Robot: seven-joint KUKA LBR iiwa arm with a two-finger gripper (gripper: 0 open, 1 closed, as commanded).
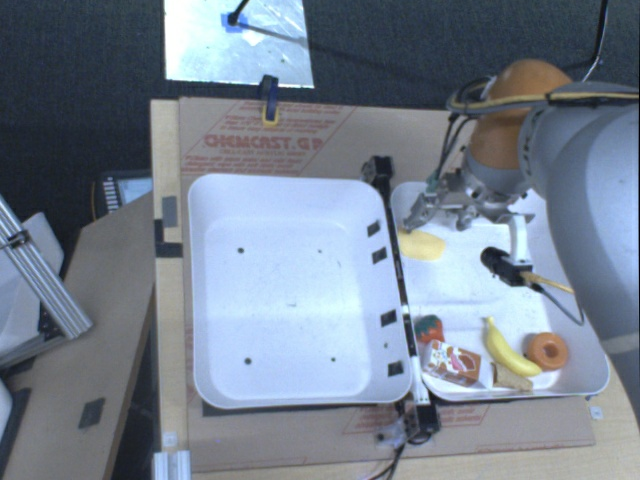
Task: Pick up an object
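White and bare, the left bin (290, 298) sits on the cardboard. Next to it, the right bin (450, 278) has a pale yellow piece (423, 245) near its top left corner. The gripper (440, 208) hangs just above that piece, not touching it. Lower down lie a strawberry (430, 329), a snack packet (455, 364), a banana (505, 349) and an orange ring (547, 350).

A single fixed camera looks down at a slant from above my bench, taking in both white bins, left bin (290, 288) and right bin (580, 373), with my arm (590, 168) entering from 3 o'clock.
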